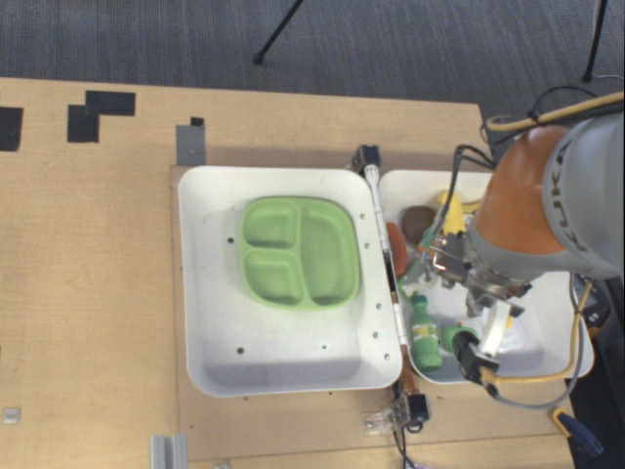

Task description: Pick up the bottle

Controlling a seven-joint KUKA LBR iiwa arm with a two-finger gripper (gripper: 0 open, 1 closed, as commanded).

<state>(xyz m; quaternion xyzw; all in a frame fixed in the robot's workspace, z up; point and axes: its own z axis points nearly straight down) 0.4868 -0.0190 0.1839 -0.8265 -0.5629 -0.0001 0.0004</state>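
Gripper (441, 265) low over the right shallow white bin (535, 356), tucked under the grey wrist of the arm (547, 203) with its orange band; open or closed, impossible to tell from this slant. Just beneath it in the picture, on the side toward the bin's near wall: the green plastic bottle (423, 332), lying on the bin floor close along the left wall, green cap end toward the gripper, pale-labelled body toward the near wall. Cap close to the gripper's lower edge, but contact or a gap between them not readable here; body of the bottle wholly outside the gripper. Just to the right of the bottle, a small rounded green thing (455, 340), too small to make out. On the far side of the gripper, in the same bin: a reddish-brown oblong thing (395, 246) against the left wall, a dark brown rounded lump (417, 223) beside it, and a yellow thing (449, 207) partly hidden by the arm. Further out, in the left shallow white bin (210, 262), a light green plastic plate with three compartments (298, 252), lying flat near the middle, well apart from the gripper. Around both bins, the pale wooden bench (88, 291).
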